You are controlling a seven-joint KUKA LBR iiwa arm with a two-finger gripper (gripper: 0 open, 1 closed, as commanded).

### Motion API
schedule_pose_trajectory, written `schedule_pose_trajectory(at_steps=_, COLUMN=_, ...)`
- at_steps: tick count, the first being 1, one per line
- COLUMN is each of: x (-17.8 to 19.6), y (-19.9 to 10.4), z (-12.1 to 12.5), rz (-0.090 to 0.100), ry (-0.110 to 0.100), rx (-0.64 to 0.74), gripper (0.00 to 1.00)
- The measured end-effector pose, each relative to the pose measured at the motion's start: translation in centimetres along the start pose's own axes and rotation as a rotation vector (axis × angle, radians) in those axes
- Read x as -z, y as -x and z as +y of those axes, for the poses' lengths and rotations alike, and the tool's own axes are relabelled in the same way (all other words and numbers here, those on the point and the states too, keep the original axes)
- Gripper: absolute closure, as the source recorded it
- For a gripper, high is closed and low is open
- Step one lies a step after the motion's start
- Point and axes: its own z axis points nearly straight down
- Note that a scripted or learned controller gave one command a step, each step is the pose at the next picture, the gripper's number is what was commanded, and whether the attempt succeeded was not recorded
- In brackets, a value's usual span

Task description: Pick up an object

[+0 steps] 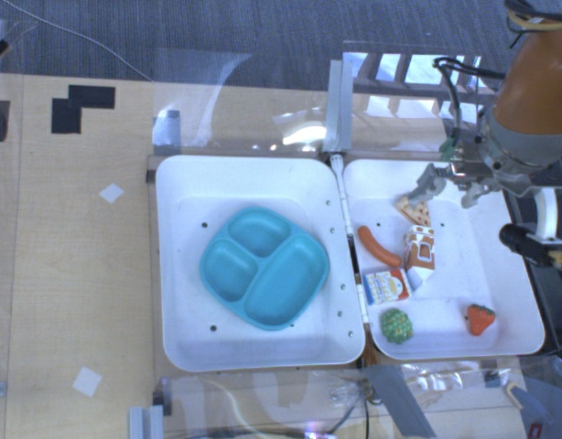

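Broccoli (396, 325) sits by the right bin's (528, 337) front edge. Gripper (450, 188), fingers spread and empty, hovers near the back edge over the pizza slice (413, 210); reaching, descent comes next.

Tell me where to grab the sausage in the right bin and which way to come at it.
Grip the sausage across its narrow middle, coming straight down from above. It lies flat and slanted, so set the jaws across its long axis. The bin divider sits close by its upper-left end, and the carton by its lower-right end; the middle looks freest.

Single fixed camera overhead, slanted down, both bins (171, 245) framed.
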Motion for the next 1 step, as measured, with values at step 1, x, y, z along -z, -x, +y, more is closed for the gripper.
schedule_pose_trajectory(at_steps=1, x=-13.06, y=0.71, z=-0.84, rz=0.0, ry=-0.002, rx=-0.16, gripper=0.0)
